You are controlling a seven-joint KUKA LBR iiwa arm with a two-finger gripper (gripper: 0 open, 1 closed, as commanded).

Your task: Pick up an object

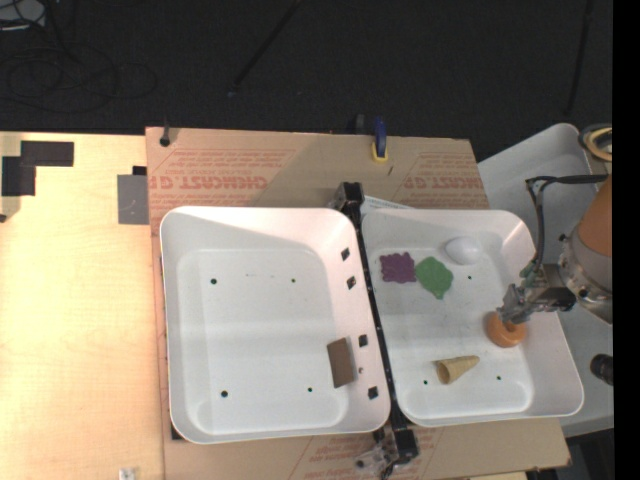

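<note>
Cardboard sheet (250, 173) under bins: mirrored red "CHEMCAST GP" print

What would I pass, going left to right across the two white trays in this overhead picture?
Brown block → purple piece → green piece → tan cone → orange object, with the gripper right above it.

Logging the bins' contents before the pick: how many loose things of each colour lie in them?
Purple: 1
Green: 1
White: 1
Orange: 1, under the gripper
Tan: 1, a cone
Brown: 1, a block in the left bin
Total: 6
</note>
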